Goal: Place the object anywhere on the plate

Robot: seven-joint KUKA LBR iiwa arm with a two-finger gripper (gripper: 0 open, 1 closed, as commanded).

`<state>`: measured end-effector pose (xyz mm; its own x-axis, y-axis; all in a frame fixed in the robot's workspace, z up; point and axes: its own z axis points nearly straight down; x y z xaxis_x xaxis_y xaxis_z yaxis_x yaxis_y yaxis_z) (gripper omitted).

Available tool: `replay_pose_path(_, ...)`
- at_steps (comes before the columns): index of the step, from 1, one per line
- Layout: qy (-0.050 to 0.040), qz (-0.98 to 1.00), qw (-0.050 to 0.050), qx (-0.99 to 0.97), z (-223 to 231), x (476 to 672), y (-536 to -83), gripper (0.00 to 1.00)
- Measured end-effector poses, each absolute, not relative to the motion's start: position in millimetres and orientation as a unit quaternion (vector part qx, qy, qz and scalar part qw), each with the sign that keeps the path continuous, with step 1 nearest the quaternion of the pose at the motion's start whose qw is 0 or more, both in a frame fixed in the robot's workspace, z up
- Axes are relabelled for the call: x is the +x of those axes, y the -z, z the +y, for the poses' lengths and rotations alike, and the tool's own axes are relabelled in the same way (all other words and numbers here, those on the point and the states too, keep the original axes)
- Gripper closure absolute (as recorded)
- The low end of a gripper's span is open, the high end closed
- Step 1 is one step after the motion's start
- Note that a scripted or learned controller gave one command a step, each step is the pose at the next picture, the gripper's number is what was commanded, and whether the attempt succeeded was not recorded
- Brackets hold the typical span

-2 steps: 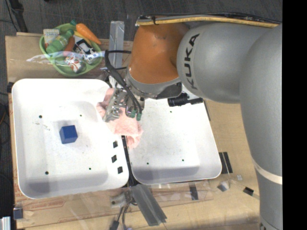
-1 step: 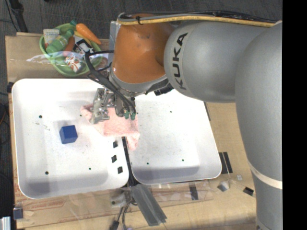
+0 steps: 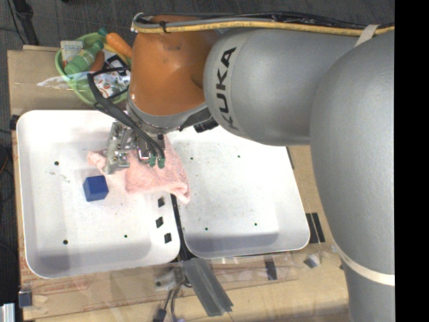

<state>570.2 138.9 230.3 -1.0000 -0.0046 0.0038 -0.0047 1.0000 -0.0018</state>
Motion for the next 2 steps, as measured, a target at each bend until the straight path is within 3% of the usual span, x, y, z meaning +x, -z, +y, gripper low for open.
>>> replay_pose_path(1,-0.0007,-1.000,0.001,0.003,190.7,565.3,-229.0,1.00)
replay_pose_path(2,-0.0007,-1.000,0.001,0.003,190.4,565.5,-229.1,0.00)
